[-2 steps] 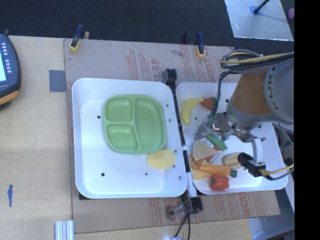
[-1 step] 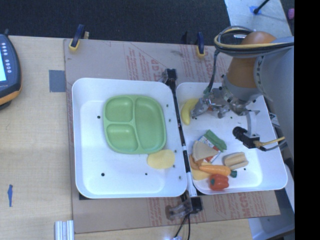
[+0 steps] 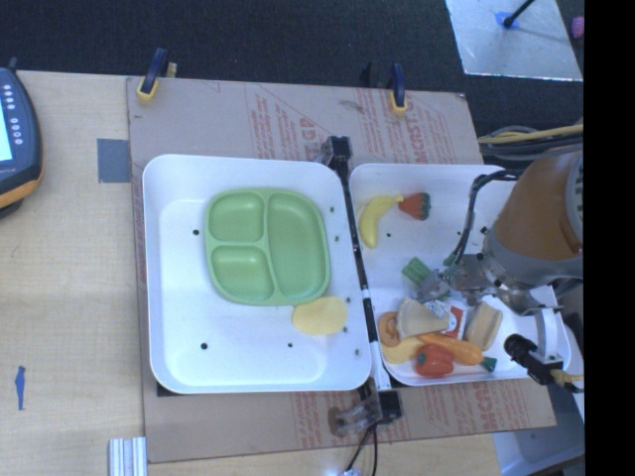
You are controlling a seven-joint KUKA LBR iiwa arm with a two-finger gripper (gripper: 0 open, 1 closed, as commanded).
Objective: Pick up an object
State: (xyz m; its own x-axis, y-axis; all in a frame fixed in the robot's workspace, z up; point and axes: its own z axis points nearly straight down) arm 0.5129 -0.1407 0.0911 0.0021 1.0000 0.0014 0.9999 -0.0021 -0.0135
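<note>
Entry: my tool (image 3: 451, 278), grip state I cannot tell, sits low in the right bin (image 3: 451, 178); the toy heap (image 3: 437, 337) lies just at its 6 o'clock.

Your arm (image 3: 536, 221) is reaching in from the right, its orange band facing the camera and its grey wrist angling downward and to the left. Your gripper (image 3: 437, 288) is sitting low at the end of that wrist. Dark cables are looping from the wrist up along the arm's left side.
</note>
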